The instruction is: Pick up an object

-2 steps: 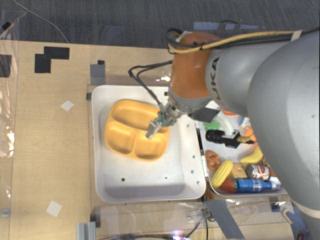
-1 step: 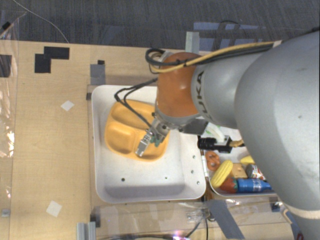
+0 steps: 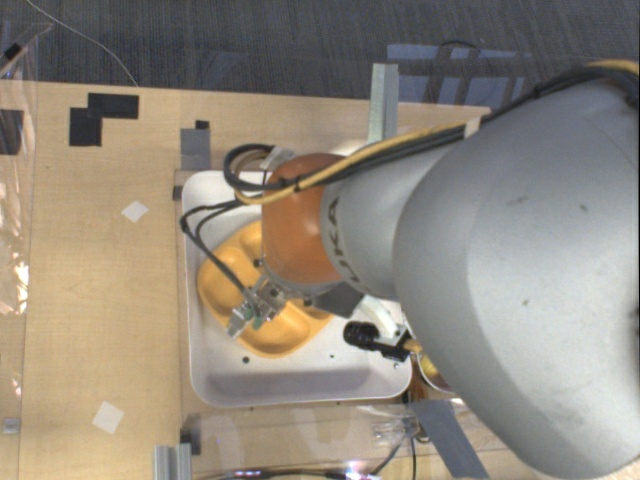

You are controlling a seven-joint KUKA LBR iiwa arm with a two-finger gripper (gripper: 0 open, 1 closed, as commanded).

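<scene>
**A:** What sits at the far left?

**B:** Bare wooden bench (image 3: 80,298). It has a black L-shaped mark (image 3: 100,118) near its far edge and two pale squares (image 3: 133,210) lying flat on it, well apart.

**A:** And further in?

**B:** A white bin (image 3: 290,388). A yellow object (image 3: 222,280), rounded and hollowed like a shallow bowl, lies on the bin's floor in its left half.

**A:** Where is the gripper?

**B:** The gripper (image 3: 250,314) is low over the right part of the yellow object, right at its surface. I cannot tell how far open it is, or whether it has hold of anything.

**A:** And to the right?

**B:** The orange band (image 3: 295,230) hangs over the middle of the bin, with black cables (image 3: 240,163) looping beside it. Beyond it the grey arm (image 3: 520,268) covers the right side of the bench.
</scene>
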